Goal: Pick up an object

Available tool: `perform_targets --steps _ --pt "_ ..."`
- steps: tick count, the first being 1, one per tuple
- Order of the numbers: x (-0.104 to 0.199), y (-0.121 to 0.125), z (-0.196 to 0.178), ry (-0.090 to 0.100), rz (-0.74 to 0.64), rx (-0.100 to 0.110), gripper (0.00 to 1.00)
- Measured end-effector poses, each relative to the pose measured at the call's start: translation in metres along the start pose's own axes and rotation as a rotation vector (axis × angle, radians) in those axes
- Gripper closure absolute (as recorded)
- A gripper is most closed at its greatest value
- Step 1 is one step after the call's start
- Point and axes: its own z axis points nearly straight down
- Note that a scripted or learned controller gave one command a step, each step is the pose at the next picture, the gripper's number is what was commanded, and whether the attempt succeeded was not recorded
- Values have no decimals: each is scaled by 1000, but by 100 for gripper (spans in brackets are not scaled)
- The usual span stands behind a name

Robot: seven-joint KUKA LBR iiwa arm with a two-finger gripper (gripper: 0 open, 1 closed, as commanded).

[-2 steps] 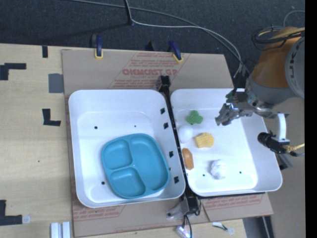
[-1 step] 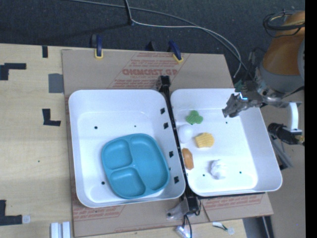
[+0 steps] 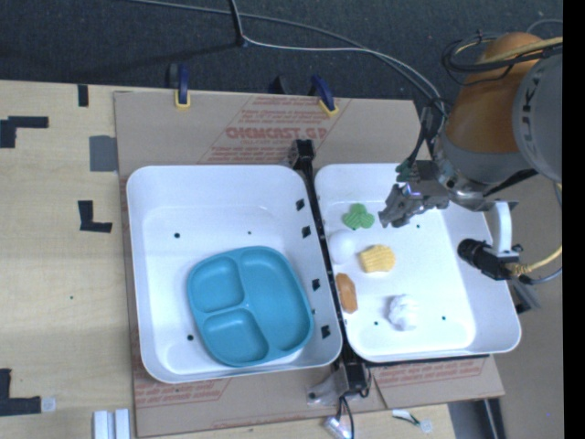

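Red print runs across the brown cardboard sheet (image 3: 265, 131) that lies under both bins; it reads something like "CHEMCAST GP", though the letters are slanted and partly cut off by the bin rims, and fainter red print shows on the cardboard strip below the bins, too small to read. Two clamps, blue with yellow tips, grip the far edge of the cardboard, which rests on the wooden bench (image 3: 55, 273) marked with black and grey tape pieces. The left bin (image 3: 151, 199) holds one thing, a blue divided plate (image 3: 249, 305) with three compartments, lying flat toward the near right corner of that bin. The right bin (image 3: 475, 332) holds several small things spread well apart: a green leafy toy (image 3: 358, 216) near the far left, a yellow ridged piece (image 3: 377, 259) just below it toward the middle, an orange oblong piece (image 3: 346, 292) against the left wall near the divider, and a crumpled white lump (image 3: 400, 312) toward the near side. A pale round thing beside the green toy is hard to make out against the white floor. The grey arm with its orange band (image 3: 489, 99) reaches in from the right, and its pincer (image 3: 398, 210) hangs over the far part of the right bin, just right of the green leafy toy; nothing is visibly between its fingers, and whether they are parted or closed I cannot tell.
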Motion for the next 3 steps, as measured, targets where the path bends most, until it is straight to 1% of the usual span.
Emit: perform_targets --steps 1,3 --pt "57 -14 -4 0 -1 -1 100" --pt "142 -30 -1 0 0 0 100"
